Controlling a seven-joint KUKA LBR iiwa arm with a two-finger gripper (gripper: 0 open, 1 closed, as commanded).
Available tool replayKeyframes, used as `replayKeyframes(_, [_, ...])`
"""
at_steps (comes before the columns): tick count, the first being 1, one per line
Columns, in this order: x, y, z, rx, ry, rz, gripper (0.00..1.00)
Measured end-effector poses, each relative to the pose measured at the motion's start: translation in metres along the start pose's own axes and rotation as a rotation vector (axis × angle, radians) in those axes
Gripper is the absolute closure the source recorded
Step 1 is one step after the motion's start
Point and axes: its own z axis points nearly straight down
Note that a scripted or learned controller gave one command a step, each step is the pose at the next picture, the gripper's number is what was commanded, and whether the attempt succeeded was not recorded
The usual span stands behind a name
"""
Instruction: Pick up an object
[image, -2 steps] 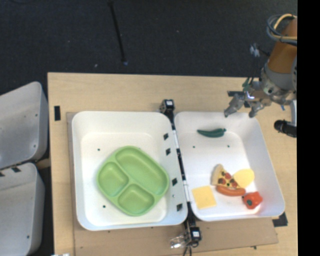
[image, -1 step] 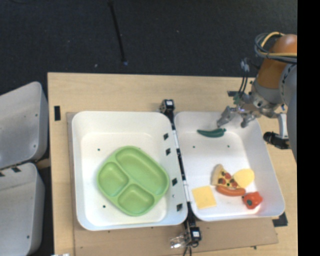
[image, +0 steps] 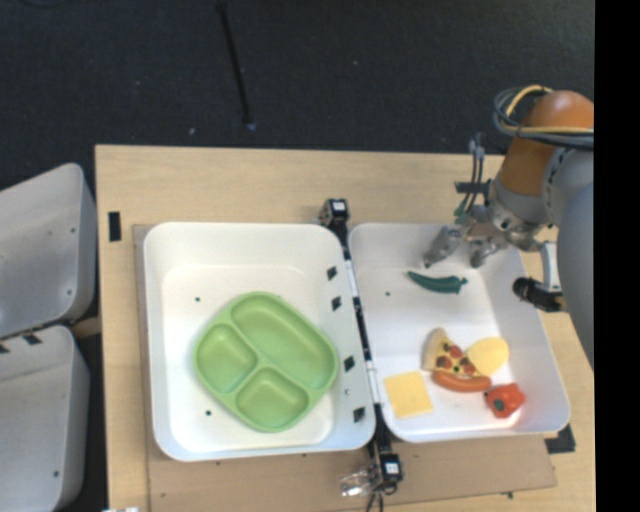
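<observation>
- The gripper (image: 461, 250) hung over the far part of the right bin (image: 530, 420), its two fingers spread apart and nothing between them.
- Just below it, near that bin's far edge, lay the dark green pepper (image: 437, 282), a slim curved piece and the likeliest thing to be picked.
- It looked like a light, stiff plastic toy with a smooth, slightly slippery skin; a grip across its narrow middle, fingers closing on the two long sides, seemed best.
- Towards the bin's near right corner sat a pizza slice (image: 441, 352), a yellow round piece (image: 490, 352), a hot dog (image: 462, 381), a red piece (image: 505, 400) and a flat cheese square (image: 407, 394).
- A green divided plate (image: 264, 361) lay in the left bin (image: 160, 300).
- No brand, label or writing could be read anywhere.
</observation>
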Motion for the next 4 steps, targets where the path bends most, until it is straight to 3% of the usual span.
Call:
replayKeyframes(1, [-0.001, 0.001, -0.013, -0.007, -0.006, -0.003, 1.00])
replayKeyframes(3, [-0.003, -0.005, -0.133, -0.011, -0.002, 0.003, 1.00])
replayKeyframes(4, [-0.004, -0.005, -0.151, -0.010, -0.001, 0.001, 1.00])
